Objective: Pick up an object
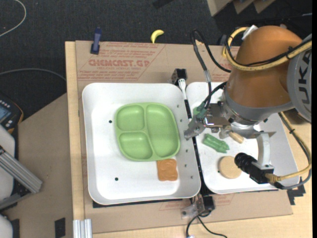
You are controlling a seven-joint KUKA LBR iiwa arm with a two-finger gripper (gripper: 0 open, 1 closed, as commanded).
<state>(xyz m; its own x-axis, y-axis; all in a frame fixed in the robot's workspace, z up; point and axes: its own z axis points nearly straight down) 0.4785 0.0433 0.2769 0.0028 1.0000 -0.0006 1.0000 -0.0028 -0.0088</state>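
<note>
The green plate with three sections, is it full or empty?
Empty. All three sections of the plate show bare green; the orange piece lies outside it, on the bin floor.

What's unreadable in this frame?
All in the camera view:
- Right bin: far half hidden under the arm.
- Teal thing by the gripper: mostly covered by the arm, unidentifiable.
- Tan stick: one end under the arm.
- Yellow thing, top of view: too small to name.
- Gripper: too blurred to tell if it holds anything.
</note>
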